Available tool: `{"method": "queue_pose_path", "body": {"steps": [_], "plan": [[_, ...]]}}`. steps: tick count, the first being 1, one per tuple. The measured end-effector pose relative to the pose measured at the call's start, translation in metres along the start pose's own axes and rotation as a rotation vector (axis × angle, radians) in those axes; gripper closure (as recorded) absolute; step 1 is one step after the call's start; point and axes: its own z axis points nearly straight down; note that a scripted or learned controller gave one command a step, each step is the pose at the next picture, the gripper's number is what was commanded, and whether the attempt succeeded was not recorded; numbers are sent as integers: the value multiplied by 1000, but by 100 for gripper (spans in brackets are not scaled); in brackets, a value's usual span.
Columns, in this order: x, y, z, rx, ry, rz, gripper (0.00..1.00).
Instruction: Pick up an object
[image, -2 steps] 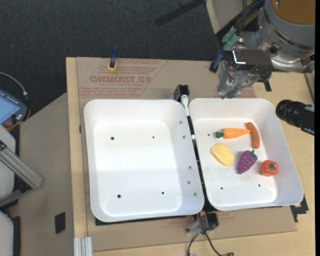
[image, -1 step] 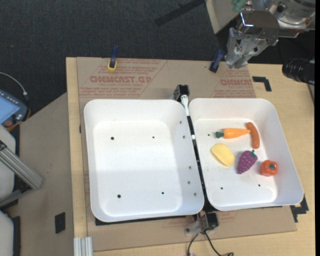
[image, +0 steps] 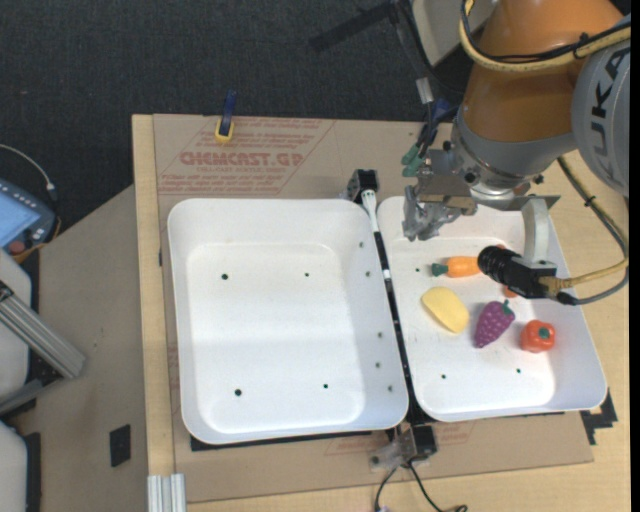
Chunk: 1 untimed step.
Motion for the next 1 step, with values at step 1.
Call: {"method": "queue_pose_path", "body": {"steps": [1], "plan": [[1, -77, -27, -13, 4, -4, 100]]}}
